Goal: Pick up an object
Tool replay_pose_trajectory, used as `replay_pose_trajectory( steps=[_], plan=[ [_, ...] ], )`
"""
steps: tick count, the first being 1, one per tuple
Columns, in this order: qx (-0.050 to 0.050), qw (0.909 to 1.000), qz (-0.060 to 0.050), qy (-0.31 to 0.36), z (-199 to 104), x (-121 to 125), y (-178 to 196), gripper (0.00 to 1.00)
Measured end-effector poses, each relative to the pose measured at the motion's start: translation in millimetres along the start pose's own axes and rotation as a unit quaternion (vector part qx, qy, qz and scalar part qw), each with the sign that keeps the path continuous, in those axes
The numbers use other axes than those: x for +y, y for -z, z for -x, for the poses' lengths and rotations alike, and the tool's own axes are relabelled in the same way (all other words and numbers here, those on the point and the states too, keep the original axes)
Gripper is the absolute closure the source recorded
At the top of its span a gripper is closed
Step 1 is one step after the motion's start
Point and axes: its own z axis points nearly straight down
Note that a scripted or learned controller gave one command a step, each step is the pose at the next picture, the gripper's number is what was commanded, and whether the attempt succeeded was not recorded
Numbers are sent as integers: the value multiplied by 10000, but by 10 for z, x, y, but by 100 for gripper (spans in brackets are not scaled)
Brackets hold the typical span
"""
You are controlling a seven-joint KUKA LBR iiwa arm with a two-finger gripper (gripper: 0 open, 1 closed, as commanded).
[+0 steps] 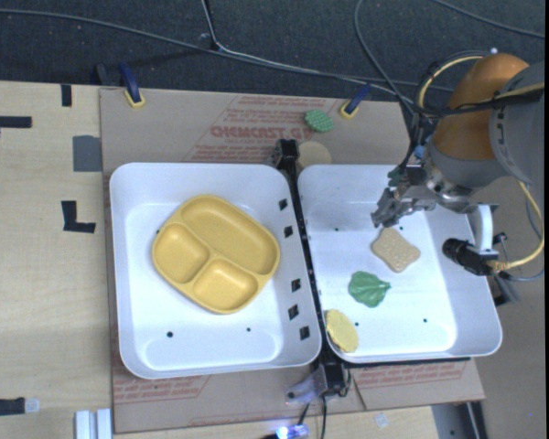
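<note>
My claw [391, 210] hangs over the upper part of the right bin [467, 332], reaching in from the right side of the bench. Its dark tips point down and left, and from this slant I cannot tell how wide they stand. Nothing shows between them.

Just below the claw lies a tan slice of toy bread [395, 251], tilted on the bin floor, close to my tips but I cannot tell if it touches them. Below and left of the bread sits a green leaf-shaped piece [369, 289]. Near the lower left corner of this bin lies a yellow oval piece [341, 330], up against the divider.

The left bin [137, 337] carries a yellow divided tray [216, 253] with three compartments, set at an angle. Beyond the bins, a small green textured piece [318, 120] rests on the cardboard [247, 126].
</note>
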Motion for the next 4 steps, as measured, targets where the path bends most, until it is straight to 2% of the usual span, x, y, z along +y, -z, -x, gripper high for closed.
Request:
replay_pose_trajectory(
  steps=[1, 2, 4],
  plan=[
    [-3, 10000, 11, 2, -4, 11, 464, 100],
    [7, 10000, -11, 23, -580, -127, 540, 100],
    [1, 10000, -27, 15, -1580, -496, 408, 100]
  ],
)
